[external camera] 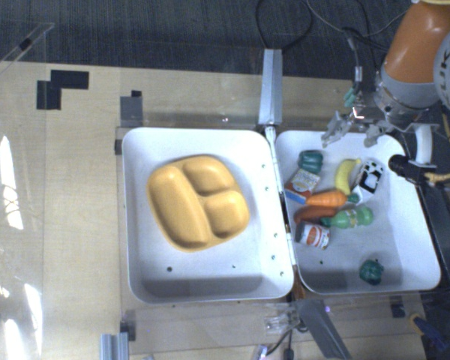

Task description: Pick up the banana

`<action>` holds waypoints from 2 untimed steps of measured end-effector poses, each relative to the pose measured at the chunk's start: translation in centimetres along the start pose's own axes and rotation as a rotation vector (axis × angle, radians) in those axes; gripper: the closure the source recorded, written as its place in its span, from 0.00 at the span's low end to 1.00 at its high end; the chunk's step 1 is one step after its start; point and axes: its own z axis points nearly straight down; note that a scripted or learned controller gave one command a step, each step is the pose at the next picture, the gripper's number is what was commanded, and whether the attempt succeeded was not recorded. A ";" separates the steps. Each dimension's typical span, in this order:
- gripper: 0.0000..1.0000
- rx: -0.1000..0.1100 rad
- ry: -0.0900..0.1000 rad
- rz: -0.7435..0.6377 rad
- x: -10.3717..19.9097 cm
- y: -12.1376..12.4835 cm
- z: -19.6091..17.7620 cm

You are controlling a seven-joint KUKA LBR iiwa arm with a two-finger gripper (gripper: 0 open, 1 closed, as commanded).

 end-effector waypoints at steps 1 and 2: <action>0.00 0.000 -0.001 0.021 -5.2 0.9 9.2; 0.00 -0.004 0.000 0.004 -2.3 2.4 5.0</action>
